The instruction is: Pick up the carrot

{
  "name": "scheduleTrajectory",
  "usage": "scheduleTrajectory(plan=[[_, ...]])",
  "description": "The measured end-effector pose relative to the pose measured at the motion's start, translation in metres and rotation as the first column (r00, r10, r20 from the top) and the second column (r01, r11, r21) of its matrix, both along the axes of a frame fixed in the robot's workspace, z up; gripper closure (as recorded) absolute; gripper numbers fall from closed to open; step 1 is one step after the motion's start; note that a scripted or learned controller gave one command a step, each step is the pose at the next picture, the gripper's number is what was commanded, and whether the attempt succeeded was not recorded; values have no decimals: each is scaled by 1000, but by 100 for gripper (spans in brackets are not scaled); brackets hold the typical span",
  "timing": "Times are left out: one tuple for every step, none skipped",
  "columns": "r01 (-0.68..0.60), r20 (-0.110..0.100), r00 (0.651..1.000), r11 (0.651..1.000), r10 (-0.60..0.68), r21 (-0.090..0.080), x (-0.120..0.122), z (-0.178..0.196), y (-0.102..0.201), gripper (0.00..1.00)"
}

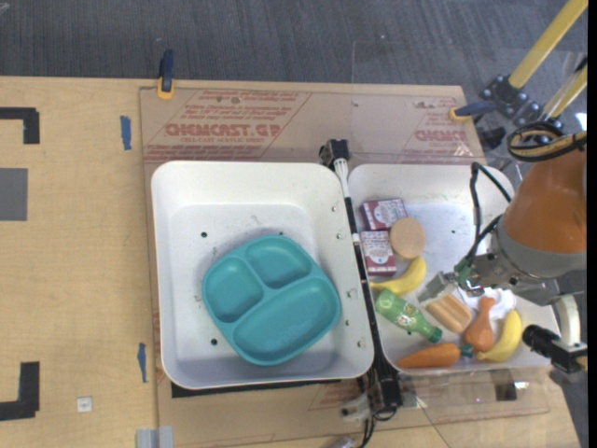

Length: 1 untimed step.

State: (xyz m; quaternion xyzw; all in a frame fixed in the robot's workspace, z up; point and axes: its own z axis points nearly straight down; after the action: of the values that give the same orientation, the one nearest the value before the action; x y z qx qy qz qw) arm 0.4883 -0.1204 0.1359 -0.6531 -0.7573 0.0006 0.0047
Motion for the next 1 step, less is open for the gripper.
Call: scheduleTrajectory(plan=[[-32,16,999,999,32,-9,77,-47,-17,0]])
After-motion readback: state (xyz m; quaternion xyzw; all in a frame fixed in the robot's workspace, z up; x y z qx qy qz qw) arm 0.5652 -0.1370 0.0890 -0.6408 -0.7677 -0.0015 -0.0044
